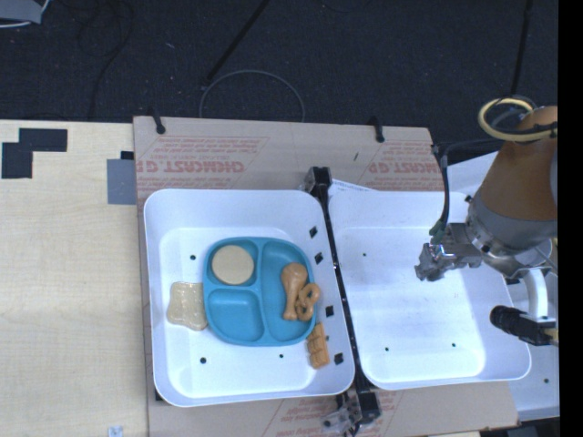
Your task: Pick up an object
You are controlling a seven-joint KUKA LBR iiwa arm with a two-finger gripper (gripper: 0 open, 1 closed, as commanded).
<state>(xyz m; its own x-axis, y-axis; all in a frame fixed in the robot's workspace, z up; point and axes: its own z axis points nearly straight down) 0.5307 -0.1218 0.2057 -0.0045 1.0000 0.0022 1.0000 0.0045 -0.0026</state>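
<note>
Tray holds three foods; two more lie beside it.

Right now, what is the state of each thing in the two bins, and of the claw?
Blue tray: flat in left bin.
Round cracker: in tray's upper-left compartment.
Pretzel-like piece: in tray's right compartment.
Pale slice: beside tray's left edge.
Small brown piece: outside tray, lower right.
Claw: over right bin, holding nothing visible.
</note>
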